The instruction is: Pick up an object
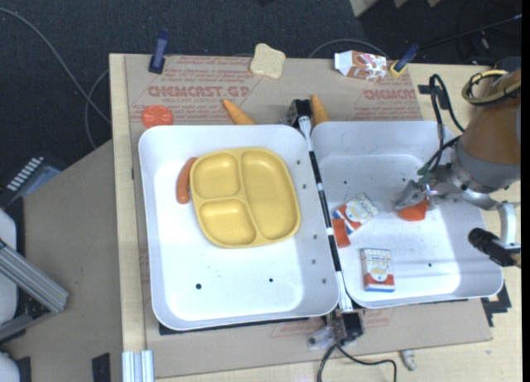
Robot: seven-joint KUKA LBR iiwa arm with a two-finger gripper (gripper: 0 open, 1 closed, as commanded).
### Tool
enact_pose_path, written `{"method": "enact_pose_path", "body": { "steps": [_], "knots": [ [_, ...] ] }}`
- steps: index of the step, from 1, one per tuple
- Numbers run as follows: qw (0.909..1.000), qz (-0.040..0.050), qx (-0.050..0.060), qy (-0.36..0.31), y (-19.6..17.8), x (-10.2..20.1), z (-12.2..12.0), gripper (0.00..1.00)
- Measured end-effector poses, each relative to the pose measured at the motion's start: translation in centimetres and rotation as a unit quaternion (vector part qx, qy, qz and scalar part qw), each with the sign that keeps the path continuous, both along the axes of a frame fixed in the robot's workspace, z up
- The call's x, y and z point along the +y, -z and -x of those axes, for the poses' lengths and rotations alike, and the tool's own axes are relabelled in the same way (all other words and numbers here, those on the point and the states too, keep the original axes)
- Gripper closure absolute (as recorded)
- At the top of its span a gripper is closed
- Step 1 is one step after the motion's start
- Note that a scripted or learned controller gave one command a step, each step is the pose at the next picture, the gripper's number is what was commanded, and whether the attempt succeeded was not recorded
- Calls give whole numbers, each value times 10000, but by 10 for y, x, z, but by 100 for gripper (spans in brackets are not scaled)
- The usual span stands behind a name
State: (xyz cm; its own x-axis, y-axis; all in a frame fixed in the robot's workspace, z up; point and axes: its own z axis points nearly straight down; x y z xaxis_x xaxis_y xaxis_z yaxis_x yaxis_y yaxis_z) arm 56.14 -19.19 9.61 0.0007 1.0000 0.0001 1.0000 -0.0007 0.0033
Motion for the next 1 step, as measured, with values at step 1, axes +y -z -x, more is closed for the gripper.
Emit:
{"method": "enact_pose_path", "body": {
  "steps": [1],
  "knots": [
    [10000, -5, 2, -19, -89, 108, 12, 100]
  ]
}}
